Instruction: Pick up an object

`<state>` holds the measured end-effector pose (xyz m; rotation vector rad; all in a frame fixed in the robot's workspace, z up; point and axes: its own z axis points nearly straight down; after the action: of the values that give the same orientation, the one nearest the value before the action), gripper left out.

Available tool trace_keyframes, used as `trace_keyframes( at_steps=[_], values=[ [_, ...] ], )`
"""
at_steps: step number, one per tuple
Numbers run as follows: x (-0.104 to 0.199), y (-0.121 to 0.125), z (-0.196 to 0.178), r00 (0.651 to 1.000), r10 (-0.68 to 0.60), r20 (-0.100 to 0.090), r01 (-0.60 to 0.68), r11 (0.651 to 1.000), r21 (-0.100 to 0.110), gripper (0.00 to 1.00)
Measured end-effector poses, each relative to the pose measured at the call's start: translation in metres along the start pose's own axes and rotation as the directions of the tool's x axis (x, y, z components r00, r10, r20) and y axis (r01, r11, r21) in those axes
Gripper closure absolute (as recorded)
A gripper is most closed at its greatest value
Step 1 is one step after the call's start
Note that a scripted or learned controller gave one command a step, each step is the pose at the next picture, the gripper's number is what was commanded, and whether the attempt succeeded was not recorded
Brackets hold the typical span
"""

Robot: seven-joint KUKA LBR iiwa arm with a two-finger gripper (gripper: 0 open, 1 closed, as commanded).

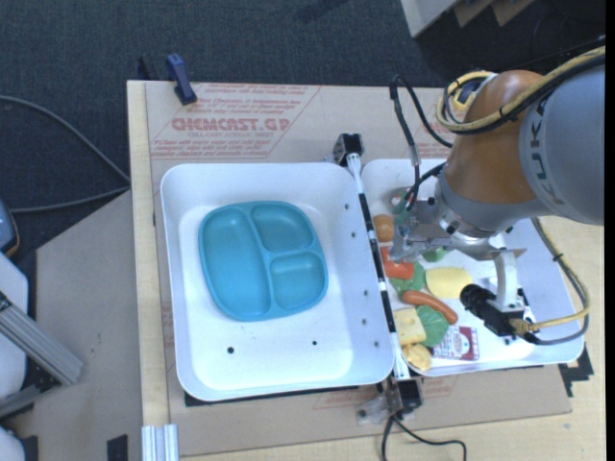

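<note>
Bench (240, 123): cardboard sheet w/ red print, two white bins side by side. Left bin (192, 334) holds a blue tray (261, 257), three compartments, lying flat near centre. Right bin (548, 353) holds a pile of toy food along its left wall. Arm (519, 152) reaches in from the right, orange band above wrist, covering much of the right bin. Gripper (411, 243) sits low over the pile's upper end; open/closed state: cannot tell. Pile items, approx. by size: yellow piece (447, 281), green piece (434, 327), red-white packet (463, 344), red piece (401, 270), orange sausage (430, 304), small orange ball (383, 227). Blue clip (180, 78) lies at the bench's far left corner.
</note>
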<state>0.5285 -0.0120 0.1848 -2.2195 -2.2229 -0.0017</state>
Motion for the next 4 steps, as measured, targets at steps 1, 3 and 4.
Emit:
trace_keyframes(
  at_steps=[1,3,4],
  values=[
    [-0.001,0.000,0.000,1.000,0.001,0.001,-0.001,1.000,0.001,0.00],
    [-0.097,0.049,0.087,1.000,0.003,0.001,-0.003,1.000,0.003,0.00],
    [-0.096,0.115,0.103,1.000,0.005,0.006,-0.005,1.000,0.023,0.00]
  ],
)
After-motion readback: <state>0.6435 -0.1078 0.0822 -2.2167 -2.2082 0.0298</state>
